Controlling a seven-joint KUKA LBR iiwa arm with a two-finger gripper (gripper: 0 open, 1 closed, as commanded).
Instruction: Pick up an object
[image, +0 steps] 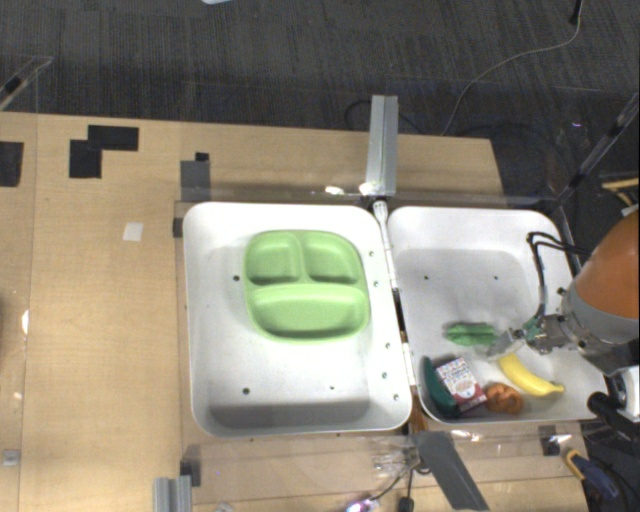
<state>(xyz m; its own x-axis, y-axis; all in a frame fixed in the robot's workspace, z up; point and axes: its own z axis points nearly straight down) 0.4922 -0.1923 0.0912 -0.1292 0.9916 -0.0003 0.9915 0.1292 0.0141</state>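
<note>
The right bin (470, 250) holds several items near its front. A green, elongated object (468, 333) lies flat. To its right, a yellow banana (530, 377) rests near the front right. A small printed packet (457, 378) lies on a dark teal object (431, 384), with a brown lump (506, 398) beside it. My gripper (527, 336) is low in the right bin at the green object's right end, just above the banana. The orange-banded wrist (610, 285) looms behind it.
The left bin (215, 300) holds a green divided plate (304, 283). A metal post (382, 145) stands at the back between the bins. A black cable (545, 270) loops over the right bin's far right side. Wooden bench surrounds both bins.
</note>
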